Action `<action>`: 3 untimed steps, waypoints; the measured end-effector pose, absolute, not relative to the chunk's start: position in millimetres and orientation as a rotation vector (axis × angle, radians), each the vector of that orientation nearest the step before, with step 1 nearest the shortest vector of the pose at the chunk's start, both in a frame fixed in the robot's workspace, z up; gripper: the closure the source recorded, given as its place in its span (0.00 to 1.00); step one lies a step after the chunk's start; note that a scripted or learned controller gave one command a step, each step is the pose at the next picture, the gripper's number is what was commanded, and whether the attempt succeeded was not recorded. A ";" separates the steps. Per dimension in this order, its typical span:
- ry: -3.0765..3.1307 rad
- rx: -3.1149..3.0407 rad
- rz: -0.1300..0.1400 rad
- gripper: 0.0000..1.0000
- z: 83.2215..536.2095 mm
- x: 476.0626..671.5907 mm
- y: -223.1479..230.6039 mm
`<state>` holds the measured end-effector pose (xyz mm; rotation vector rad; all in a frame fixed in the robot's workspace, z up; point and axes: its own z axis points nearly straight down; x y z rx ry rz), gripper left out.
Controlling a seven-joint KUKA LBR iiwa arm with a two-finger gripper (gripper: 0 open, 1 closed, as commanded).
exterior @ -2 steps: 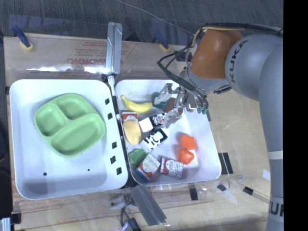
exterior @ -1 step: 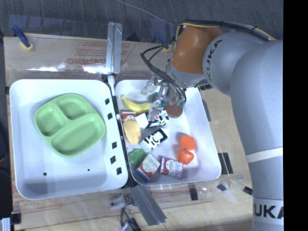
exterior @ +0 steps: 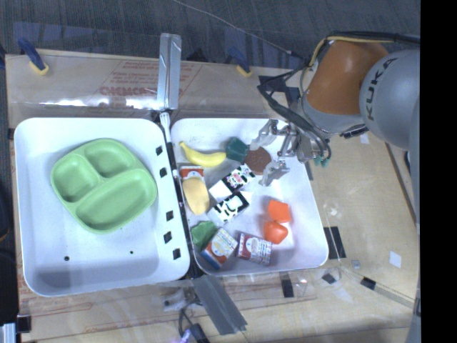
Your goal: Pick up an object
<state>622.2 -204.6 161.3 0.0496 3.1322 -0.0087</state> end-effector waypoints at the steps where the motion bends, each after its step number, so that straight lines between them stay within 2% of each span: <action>1: 3.112 -0.183 -0.015 0.00 110.2 664.2 -167.6; 2: 3.098 -0.494 -0.003 0.00 100.4 635.9 -209.8; 3: 3.133 -0.232 0.002 0.00 92.4 638.9 -145.4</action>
